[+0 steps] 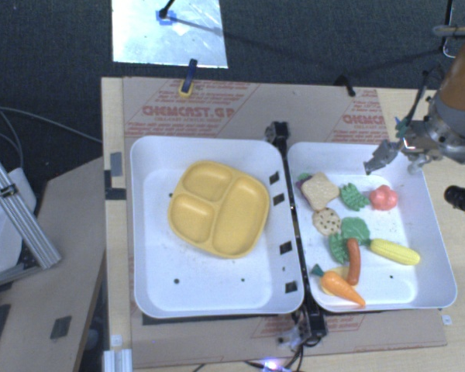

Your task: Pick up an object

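The likeliest thing to pick is the pink strawberry-like toy (384, 198), lying in the upper right part of the right bin (430, 231), apart from its neighbours. It sits just below and a little to the left of the gripper (403, 155), which hangs over the bin's far rim with nothing between its fingers; whether the jaws are spread or pressed together I cannot tell from this slant. The toy is roundish, so no long axis constrains the approach. By my reading, the move turns on coming down and toward the camera onto it.

Further out in the same bin lie a green leafy piece (354, 198), a slice of bread (319, 190), a cookie (326, 222), a yellow corn cob (395, 252), a sausage (353, 260) and a carrot (342, 287), crowded toward the left and near side. The left bin (151, 285) holds 1 yellow divided plate (218, 208). Both bins rest on the bench (240, 107).
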You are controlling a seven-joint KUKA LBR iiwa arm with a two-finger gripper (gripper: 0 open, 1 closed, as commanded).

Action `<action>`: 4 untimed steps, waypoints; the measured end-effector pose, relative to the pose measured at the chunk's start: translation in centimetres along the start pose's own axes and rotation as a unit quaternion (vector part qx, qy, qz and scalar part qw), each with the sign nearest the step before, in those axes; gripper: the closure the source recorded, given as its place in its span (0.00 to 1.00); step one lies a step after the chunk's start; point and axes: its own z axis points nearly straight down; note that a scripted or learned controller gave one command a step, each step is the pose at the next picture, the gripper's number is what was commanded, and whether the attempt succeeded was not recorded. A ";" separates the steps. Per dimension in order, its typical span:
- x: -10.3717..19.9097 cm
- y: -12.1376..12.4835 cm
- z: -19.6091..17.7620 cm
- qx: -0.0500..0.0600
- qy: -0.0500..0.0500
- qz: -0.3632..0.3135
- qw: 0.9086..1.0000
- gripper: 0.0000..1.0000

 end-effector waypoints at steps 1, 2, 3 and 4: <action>3.9 -3.7 13.0 0.007 0.003 0.000 1.000 0.00; 1.7 -10.1 15.5 0.004 0.001 0.003 1.000 0.00; 8.3 -6.9 4.6 -0.006 0.001 -0.005 1.000 0.00; 6.5 -11.3 15.7 0.002 0.001 0.003 1.000 0.00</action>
